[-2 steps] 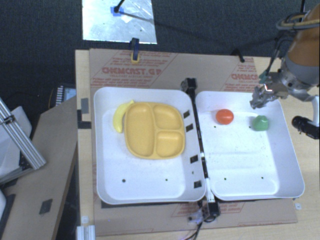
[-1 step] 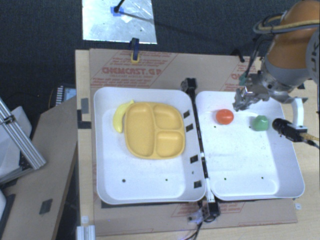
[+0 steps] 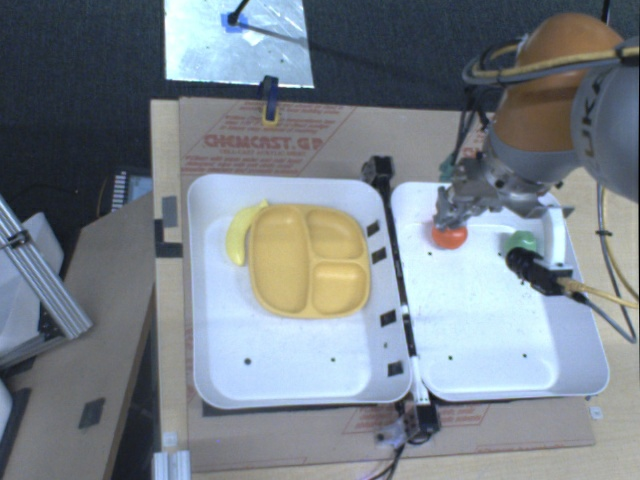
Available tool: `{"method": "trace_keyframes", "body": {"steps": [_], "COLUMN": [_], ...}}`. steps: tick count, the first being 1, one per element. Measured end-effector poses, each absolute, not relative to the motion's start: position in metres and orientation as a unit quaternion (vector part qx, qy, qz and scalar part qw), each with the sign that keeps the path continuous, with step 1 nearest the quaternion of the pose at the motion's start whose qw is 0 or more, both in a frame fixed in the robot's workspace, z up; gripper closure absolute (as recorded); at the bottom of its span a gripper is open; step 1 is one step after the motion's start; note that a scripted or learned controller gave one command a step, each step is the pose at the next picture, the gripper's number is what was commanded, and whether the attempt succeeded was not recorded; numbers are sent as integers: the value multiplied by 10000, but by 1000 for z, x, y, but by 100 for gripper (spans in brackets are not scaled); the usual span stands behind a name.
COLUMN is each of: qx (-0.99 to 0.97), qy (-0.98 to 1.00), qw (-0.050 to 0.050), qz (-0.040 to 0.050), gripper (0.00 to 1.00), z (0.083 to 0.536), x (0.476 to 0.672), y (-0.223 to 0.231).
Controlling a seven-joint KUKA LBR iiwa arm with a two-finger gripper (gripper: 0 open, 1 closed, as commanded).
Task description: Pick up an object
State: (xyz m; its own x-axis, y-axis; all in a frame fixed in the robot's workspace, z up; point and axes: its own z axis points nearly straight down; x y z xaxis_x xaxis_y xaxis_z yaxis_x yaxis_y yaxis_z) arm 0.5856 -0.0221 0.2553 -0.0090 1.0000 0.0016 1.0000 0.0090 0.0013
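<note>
Landmark: right bin (image 3: 480, 368).
Tomato (image 3: 450, 235): lying at that bin's far-left corner.
My jaws (image 3: 452, 214): hovering directly over the tomato, touching its top; opening width cannot be told.

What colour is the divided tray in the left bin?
The divided tray is yellow, seen plainly in the camera view, beside a paler yellow banana.

The grey arm (image 3: 560, 78) is reached in from the right, wrist bent downward, and the gripper (image 3: 450, 218) is lowered close to the bin floor.
</note>
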Motion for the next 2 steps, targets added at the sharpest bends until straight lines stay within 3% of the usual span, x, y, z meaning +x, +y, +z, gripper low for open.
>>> {"method": "trace_keyframes", "body": {"steps": [1,2], "qx": [-7035,-7034], "qy": [-7107,-7108], "qw": [3,6], "qz": [-14,-10], "gripper": [100,100], "z": [253,248], "x": [590,579], "y": [34,86]}}
